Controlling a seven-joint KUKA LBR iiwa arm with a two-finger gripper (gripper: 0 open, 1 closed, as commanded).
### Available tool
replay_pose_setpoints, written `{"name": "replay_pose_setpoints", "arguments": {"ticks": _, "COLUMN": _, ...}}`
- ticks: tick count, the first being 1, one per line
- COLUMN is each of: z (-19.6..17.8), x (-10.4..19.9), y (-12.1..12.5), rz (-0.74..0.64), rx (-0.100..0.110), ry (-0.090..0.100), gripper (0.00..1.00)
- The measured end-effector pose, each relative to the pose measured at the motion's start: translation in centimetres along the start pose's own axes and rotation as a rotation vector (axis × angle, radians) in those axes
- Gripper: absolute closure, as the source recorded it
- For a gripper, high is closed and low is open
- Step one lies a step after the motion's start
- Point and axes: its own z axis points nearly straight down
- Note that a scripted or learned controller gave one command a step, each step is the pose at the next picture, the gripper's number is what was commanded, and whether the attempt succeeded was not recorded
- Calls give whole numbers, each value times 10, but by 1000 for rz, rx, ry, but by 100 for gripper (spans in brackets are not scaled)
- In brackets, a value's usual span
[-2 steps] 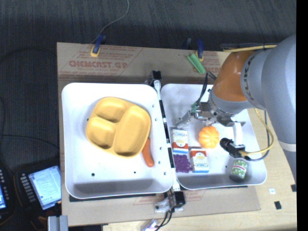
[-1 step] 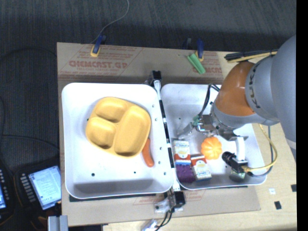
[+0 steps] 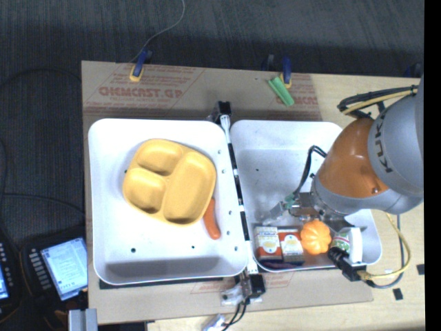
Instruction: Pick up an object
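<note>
The right bin (image 3: pixel 275 143) holds an orange pumpkin-shaped toy (image 3: pixel 316 237) near its front edge, a small carton with a red and orange label (image 3: pixel 267 243) beside a second small box (image 3: pixel 291 245), and a white item with green print (image 3: pixel 346 242) at the front right. My gripper (image 3: pixel 309 216) reaches down just behind the pumpkin toy, under the orange wrist band (image 3: pixel 351 161); its fingertips are hidden among the objects. A yellow three-compartment dish (image 3: pixel 169 179) lies upside down in the left bin (image 3: pixel 110 254), with an orange carrot (image 3: pixel 211 221) at its right edge.
The black divider clamp (image 3: pixel 233 178) runs between the two bins. A green clip (image 3: pixel 281 91) and a blue clip (image 3: pixel 140 63) sit on the cardboard at the back. Cables (image 3: pixel 375 99) loop off the arm at right. A small screen (image 3: pixel 60 263) stands at the lower left.
</note>
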Motion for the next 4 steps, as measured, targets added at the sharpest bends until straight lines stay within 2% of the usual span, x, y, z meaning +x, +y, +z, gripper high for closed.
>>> {"name": "replay_pose_setpoints", "arguments": {"ticks": 1, "z": -10, "x": 0, "y": 1, "rz": 1, "rx": -1, "ry": 1, "gripper": 100}}
{"name": "replay_pose_setpoints", "arguments": {"ticks": 2, "z": -10, "x": 0, "y": 1, "rz": 1, "rx": 0, "ry": 1, "gripper": 0}}
{"name": "replay_pose_setpoints", "arguments": {"ticks": 3, "z": -20, "x": 0, "y": 2, "rz": 1, "rx": -1, "ry": 1, "gripper": 100}}
{"name": "replay_pose_setpoints", "arguments": {"ticks": 4, "z": -20, "x": 0, "y": 2, "rz": 1, "rx": 0, "ry": 1, "gripper": 0}}
